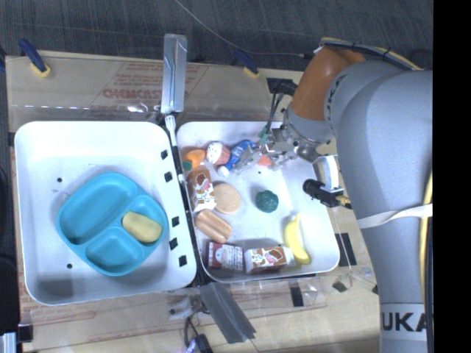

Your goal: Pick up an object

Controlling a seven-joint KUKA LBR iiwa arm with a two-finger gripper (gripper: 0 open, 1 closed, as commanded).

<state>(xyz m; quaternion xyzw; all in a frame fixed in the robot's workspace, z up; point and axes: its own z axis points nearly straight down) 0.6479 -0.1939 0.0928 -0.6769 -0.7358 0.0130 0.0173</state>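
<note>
We're low over the right bin [324, 259], gripper [268, 151] down at the far edge beside a blue-wrapped item [241, 153] — the likeliest pick, we reckon, being nearest. How the jaws stand, we cannot tell (too cluttered there). The banana [295, 241] and the green ball [267, 200] lie apart — loose, easy alternatives.

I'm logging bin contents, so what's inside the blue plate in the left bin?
A yellow potato-shaped item lies in the right compartment of the blue plate. The other compartments look bare; the plate surface beneath the item is covered.
</note>
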